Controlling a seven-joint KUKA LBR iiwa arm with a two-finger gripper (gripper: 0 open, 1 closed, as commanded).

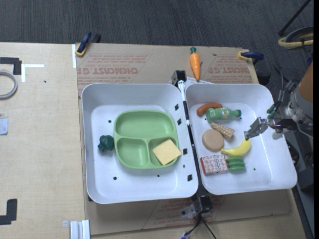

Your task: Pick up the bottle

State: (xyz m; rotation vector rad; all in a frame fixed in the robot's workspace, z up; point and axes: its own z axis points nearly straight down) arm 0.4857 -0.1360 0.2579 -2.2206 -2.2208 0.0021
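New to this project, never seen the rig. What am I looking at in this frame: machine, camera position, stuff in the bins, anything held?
One camera, fixed above the bench, looks down at a slant. The machine is a robot arm reaching in from the right, ending in a two-finger gripper.

Two shallow white bins sit side by side. The left bin holds a green divided tray with a yellow block in one compartment, and a small dark green piece beside the tray.

The right bin holds toy food: the green bottle, which is the target, a sausage, a cracker, a round tan piece, a banana, a small carton and a green vegetable. A carrot lies outside, behind the bins.

The gripper hovers right of the bottle, above the banana's tip. Nothing is visibly held.
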